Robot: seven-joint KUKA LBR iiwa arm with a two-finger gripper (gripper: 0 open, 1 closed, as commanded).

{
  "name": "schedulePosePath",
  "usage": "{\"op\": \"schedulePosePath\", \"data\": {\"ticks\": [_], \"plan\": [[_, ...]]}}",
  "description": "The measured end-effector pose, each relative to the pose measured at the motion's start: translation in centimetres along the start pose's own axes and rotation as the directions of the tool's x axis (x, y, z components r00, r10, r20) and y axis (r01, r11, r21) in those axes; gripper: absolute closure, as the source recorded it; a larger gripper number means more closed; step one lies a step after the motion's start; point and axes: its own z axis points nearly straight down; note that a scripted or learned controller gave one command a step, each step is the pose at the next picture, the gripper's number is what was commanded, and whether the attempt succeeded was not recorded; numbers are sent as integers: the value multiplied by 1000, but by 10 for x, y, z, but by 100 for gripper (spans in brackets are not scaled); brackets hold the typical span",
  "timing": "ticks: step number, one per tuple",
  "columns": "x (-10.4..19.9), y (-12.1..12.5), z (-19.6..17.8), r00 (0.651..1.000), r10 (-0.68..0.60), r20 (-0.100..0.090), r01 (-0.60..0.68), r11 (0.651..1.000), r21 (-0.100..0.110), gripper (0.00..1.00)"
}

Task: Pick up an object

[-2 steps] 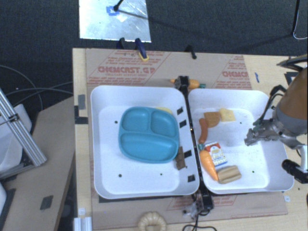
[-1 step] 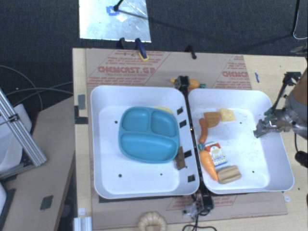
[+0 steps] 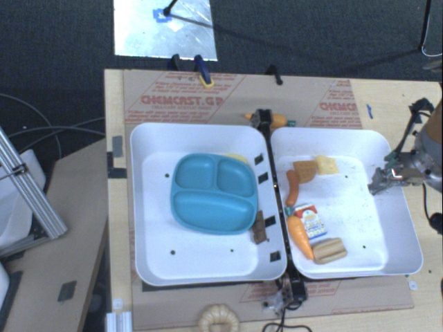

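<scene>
The right bin [image 3: 360, 206] holds several toy foods along its left side: a brown toast slice [image 3: 304, 170], a yellow cracker [image 3: 326, 164], a red sausage [image 3: 292, 187], a small red-and-white carton [image 3: 313, 221], an orange carrot [image 3: 299, 235] and a tan bread roll [image 3: 329, 250]. My gripper [image 3: 385, 180] hangs over the right bin's right rim, well to the right of the foods and apart from them. I see nothing in it. The arm's wrist enters from the right edge.
A blue divided plate [image 3: 213, 192] lies in the left bin [image 3: 149, 185], with a yellow piece [image 3: 239, 158] behind it and a small brown piece [image 3: 259, 228] by the divider. An orange-yellow toy [image 3: 277, 121] sits outside the bins at the divider's far end.
</scene>
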Motion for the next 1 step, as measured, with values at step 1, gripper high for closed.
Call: {"op": "schedulePosePath", "data": {"ticks": [1], "plan": [[48,-6,-2,1000,-4,-2,4,1000,1,100]]}}
